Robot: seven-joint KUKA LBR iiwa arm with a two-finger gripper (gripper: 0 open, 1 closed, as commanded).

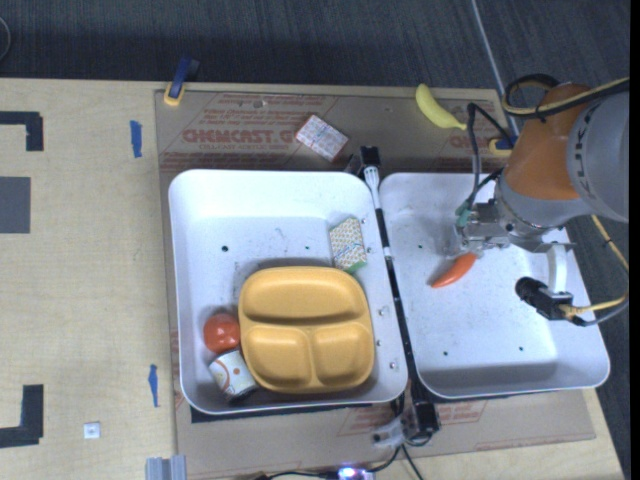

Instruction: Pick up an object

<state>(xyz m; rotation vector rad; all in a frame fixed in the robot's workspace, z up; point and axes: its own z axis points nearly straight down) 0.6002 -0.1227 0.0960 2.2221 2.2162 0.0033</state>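
Gripper (478,240) over the right bin (520,363), fingers hidden, grip can't tell; orange carrot (453,270) lies touching at its 7 o'clock. Board (250,128) at 12 o'clock of left bin (200,268) reads "CHEMCAST".

My bench (80,268) has a pale wood-grain top, with black tape marks (22,131) on its left side and short blue tape strips (135,138). A brown cardboard sheet (250,128) printed with red lettering lies under the 2 bins. A blue clamp (180,78) grips its top left corner, and a yellow clamp (438,108) sits at its top edge. Beyond the bench, dark grey carpet (300,18) covers the floor. Light is even, shadows soft.
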